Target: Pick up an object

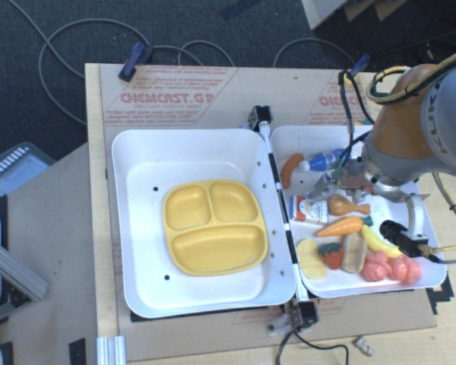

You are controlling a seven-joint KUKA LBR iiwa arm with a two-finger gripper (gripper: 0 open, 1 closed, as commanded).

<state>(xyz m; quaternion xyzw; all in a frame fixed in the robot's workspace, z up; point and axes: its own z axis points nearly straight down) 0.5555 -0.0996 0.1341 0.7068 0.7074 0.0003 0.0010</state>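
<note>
**Gripper low in the right bin, pick not confirmed**

Gripper [342, 179] sits low over the clutter in the right bin [433, 280], hung under the grey wrist and orange band. Open or closed: cannot tell, the wrist body covers that part. Nothing visibly lifted.

Directly below and touching or nearly so: brown drumstick-shaped toy [346, 203]. Just beyond it, the carrot [342, 225]. Beside the gripper, away from the arm: blue-capped bottle [323, 160] and a red sausage-like piece [290, 169]. Further out: banana [380, 240], pink berry cluster [387, 267].

Well apart, across the divider: left bin [129, 166] with the yellow divided plate [213, 226].

Judgement: descent/grasp stage. Next move calls for closure on one item, probably the drumstick, then a straight lift clear of neighbours.
</note>
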